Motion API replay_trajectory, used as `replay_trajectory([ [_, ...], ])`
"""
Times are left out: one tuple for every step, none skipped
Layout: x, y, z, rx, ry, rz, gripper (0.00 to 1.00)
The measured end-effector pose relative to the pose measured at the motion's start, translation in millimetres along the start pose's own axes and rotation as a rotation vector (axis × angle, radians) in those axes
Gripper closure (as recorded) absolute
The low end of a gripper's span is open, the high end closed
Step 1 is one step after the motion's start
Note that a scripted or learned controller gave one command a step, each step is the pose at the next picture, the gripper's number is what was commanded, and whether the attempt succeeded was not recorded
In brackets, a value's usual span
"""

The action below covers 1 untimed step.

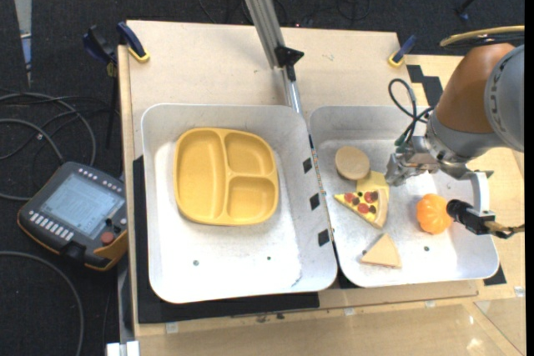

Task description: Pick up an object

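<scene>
A: Starting at the near edge of the bench, the right bin (467,267) carries the toy food. Nearest the camera lies a tan wedge (382,252), flat on the bin floor.

B: Just beyond it, the pizza slice (365,203), point turned to the left, topping side up. And to its right the orange (432,213), sitting apart from the slice, with a black part of the arm's hardware just beside it on the right.

A: A step further back, a round tan disc (352,162), close to the pizza slice's upper edge. Between disc and slice there is a pale yellow scrap, too small to name.

B: And the gripper (399,169)?

A: It is down low over the right bin, just to the right of the disc and above the pizza slice, the grey arm (476,108) with its orange band reaching in from the right. Nobody could say from here whether the jaws are parted or closed; the wrist hides them, and nothing can be seen caught between them.

B: Over to the left bin (163,204), then.

A: One item there: a yellow divided plate (225,176), three compartments, lying flat near the middle, well apart from the food.

B: Beyond both bins, a metal pole (260,0) slants up across the bench.
</scene>
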<state>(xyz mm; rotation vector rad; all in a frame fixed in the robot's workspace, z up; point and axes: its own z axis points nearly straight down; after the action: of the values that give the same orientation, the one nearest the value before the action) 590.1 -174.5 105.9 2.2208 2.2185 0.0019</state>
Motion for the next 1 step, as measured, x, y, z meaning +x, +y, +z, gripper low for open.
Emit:
replay_trajectory([
  [5.0, 2.8, -44.0, -0.003, 0.000, -0.004, 1.00],
])
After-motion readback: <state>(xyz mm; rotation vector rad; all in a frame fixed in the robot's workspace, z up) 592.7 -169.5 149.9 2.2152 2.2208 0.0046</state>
